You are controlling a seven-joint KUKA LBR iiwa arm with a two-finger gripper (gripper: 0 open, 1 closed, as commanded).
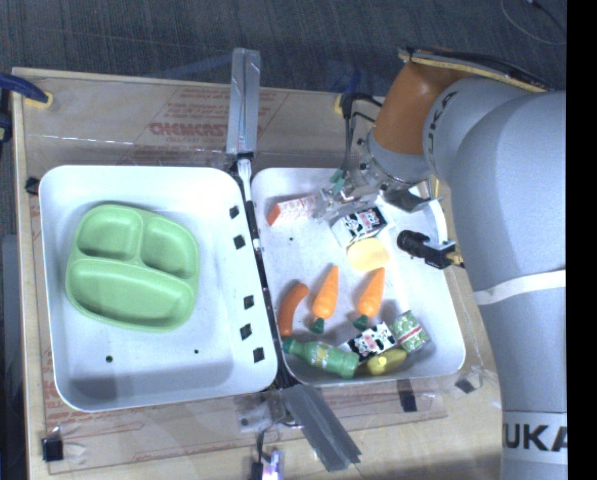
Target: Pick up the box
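Note:
In the right bin (440,298), a small orange-and-white box (292,209) lies flat near the far left corner. A black-and-white patterned box (361,223) lies just to its right. My gripper (340,192) hangs low over the far edge of this bin, between the two boxes and slightly behind them. It is close to the orange-and-white box's right end, and nothing can be seen held in it. The grey wrist and orange band (410,108) rise behind it and hide the bin's far right corner.
A yellow block (368,256), three carrots (325,290), a green bottle (323,356), a second patterned carton (373,343), a green can (413,330) and a yellow fruit (386,362) fill the right bin's near half. The left bin (58,368) holds a green divided tray (133,265).

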